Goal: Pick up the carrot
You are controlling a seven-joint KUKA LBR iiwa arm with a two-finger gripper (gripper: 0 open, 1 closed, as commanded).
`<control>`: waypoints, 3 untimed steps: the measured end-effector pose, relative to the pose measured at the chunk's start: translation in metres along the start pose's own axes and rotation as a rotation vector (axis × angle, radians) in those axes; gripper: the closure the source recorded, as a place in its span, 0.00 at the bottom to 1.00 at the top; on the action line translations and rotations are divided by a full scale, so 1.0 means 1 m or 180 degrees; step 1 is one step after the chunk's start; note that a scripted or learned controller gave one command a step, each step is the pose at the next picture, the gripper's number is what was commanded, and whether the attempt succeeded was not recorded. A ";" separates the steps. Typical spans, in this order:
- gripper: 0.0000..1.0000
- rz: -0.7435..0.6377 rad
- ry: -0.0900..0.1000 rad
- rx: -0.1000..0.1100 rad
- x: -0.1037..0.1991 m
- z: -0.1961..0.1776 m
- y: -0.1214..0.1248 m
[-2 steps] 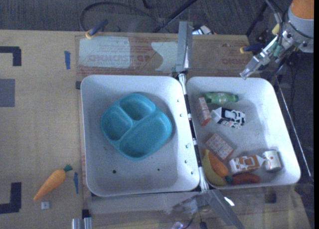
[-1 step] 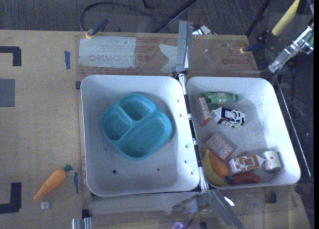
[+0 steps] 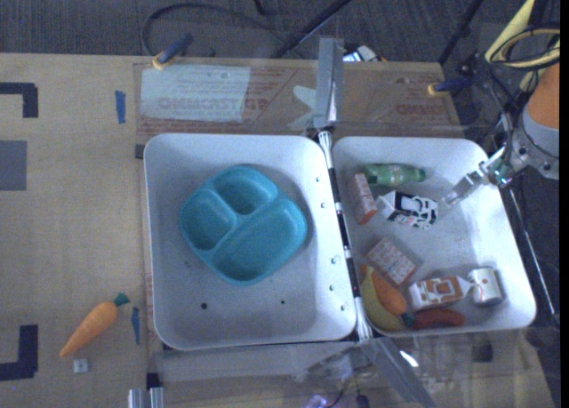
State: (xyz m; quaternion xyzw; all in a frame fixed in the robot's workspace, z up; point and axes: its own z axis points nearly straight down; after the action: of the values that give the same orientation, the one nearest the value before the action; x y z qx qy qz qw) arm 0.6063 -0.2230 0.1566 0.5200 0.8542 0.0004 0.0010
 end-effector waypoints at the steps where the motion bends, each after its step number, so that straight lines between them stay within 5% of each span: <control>1: 0.00 -0.0981 -0.0017 -0.0011 -0.001 -0.150 0.003; 3: 0.00 -0.2973 -0.0006 -0.0005 0.039 -0.134 -0.078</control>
State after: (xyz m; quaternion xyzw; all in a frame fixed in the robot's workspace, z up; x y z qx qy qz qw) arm 0.5185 -0.2238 0.2907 0.0798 0.9968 0.0000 0.0022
